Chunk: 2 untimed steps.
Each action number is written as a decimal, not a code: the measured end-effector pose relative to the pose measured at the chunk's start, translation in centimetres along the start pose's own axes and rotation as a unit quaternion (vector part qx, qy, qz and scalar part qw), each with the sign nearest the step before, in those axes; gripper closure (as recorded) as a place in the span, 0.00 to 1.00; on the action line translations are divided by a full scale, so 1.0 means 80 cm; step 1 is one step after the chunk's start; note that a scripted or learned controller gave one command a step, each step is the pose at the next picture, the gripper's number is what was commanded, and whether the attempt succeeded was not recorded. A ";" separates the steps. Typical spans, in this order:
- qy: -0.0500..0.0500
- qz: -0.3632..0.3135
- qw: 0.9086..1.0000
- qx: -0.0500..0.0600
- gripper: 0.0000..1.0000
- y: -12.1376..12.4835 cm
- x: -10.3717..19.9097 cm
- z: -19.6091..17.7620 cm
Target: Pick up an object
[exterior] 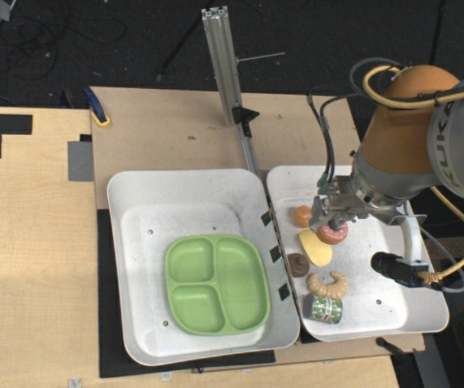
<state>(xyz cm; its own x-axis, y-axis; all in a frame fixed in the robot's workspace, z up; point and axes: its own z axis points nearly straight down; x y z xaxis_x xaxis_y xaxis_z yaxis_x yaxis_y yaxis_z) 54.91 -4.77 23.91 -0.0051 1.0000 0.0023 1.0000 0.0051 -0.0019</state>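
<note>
My gripper (330,219) hangs low over the right bin (377,318), near its back left part. Right beneath its tip lies a pink-red round piece (334,234), partly covered by the gripper. An orange ball (301,215) rests just to its left. In front of it are a yellow piece (315,249), a brown donut (297,264), a tan curled pastry (329,283) and a green can (326,309) on its side.
The left bin (135,208) holds a green divided plate (216,284). A metal post (225,67) rises behind the bins. The right half of the right bin is bare white floor.
</note>
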 end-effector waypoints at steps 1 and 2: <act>0.000 0.000 1.000 0.001 1.00 -0.011 0.060 0.011; 0.000 0.000 1.000 0.002 1.00 -0.016 0.124 0.026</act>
<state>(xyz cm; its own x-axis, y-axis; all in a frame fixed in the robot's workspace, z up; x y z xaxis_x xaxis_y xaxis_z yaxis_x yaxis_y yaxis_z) 53.59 5.15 21.88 -0.0047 1.0000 0.0020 1.0000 0.0047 -0.0057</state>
